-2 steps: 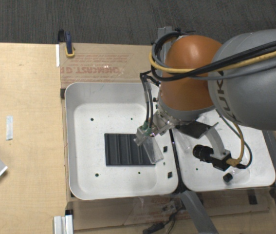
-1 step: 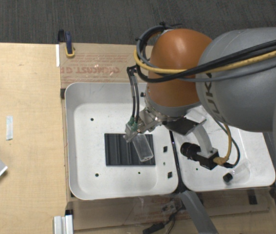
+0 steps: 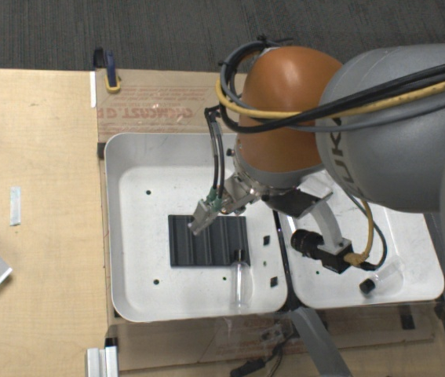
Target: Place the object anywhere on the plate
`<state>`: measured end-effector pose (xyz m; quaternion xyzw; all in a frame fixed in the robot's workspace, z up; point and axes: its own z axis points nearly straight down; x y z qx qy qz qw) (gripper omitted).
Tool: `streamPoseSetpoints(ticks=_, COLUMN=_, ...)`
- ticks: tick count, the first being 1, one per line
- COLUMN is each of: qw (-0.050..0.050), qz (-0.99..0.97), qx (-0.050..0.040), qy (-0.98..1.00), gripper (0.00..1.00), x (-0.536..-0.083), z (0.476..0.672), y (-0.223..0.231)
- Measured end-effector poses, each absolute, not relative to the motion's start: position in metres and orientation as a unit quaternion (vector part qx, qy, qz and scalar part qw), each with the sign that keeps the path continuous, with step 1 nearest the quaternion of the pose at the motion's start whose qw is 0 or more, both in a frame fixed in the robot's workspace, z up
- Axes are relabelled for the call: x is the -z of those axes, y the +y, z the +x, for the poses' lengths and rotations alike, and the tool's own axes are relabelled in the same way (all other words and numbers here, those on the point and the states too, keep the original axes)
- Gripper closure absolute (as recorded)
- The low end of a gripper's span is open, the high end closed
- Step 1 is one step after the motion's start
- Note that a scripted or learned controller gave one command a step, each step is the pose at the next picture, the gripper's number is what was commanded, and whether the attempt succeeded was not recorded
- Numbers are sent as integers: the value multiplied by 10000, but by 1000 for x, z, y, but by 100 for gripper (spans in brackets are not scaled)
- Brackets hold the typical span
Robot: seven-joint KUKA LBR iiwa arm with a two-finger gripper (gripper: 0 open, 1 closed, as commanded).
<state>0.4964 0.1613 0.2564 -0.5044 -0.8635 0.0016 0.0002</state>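
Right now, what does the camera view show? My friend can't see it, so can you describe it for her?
A big grey and orange robot arm reaches from the right over two white bins, its gripper above a dark ridged plate in the left bin. A clear tube-like object lies at the plate's lower right corner.

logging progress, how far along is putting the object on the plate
Done: the arm has reached into the left bin, and the gripper sits at the dark ribbed plate's top edge. In hand: I cannot tell if the gripper holds anything. Left: a clear object lies at the plate's lower right edge, mostly on the bin floor, so placement looks unfinished if that is the object.
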Motion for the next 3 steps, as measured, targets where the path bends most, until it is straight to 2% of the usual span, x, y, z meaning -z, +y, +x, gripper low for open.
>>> streamPoseSetpoints(ticks=1, qw=1, qz=-5046, qx=-28, qy=-8633, gripper=100, x=-264, z=497, y=160)
streamPoseSetpoints(ticks=2, qw=10, qz=-4953, qx=-21, qy=-8687, gripper=100, x=-218, z=484, y=143)
streamPoseSetpoints(ticks=3, qw=-4, qz=-5505, qx=-11, qy=-8348, gripper=100, x=-258, z=478, y=90)
